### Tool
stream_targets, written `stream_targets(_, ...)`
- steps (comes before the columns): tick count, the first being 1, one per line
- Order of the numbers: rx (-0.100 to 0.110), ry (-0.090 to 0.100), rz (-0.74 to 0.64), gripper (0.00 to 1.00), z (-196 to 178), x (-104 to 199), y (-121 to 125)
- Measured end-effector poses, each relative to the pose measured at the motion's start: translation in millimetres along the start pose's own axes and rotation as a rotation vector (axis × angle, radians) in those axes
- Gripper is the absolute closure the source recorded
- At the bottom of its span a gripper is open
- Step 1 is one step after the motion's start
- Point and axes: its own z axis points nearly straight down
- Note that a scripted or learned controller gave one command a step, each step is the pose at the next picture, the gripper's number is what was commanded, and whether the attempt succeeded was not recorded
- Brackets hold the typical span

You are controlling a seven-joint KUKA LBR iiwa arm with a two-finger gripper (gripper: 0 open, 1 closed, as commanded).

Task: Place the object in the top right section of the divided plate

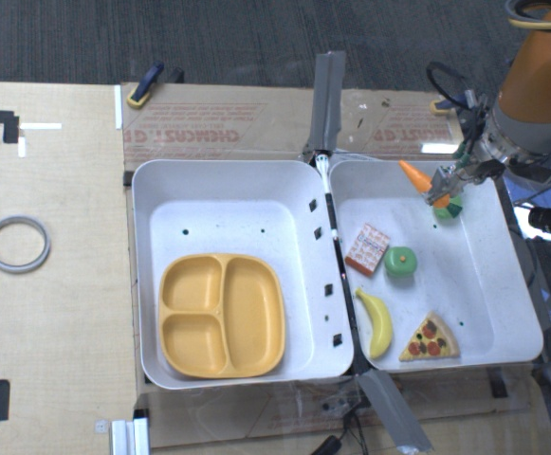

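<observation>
The gripper (443, 194) grasps a carrot (413, 175) between its fingers. The divided plate (223, 314) sits well apart, in the other bin.

Only readable thing is the red print on the cardboard sheet (256, 121) behind the bins, upside down, looks like "CHEMCAST GP". Rest's too blurry.
</observation>
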Motion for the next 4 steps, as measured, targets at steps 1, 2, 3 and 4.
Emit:
stream_targets(1,0.001,0.001,-0.281,1.0,58,34,48)
stream_targets(2,-0.003,-0.001,-0.531,1.0,13,76,62)
stream_targets(3,-0.003,-0.001,-0.955,1.0,-78,153,46)
stream_targets(4,-0.005,-0.002,-1.445,1.0,-176,237,58)
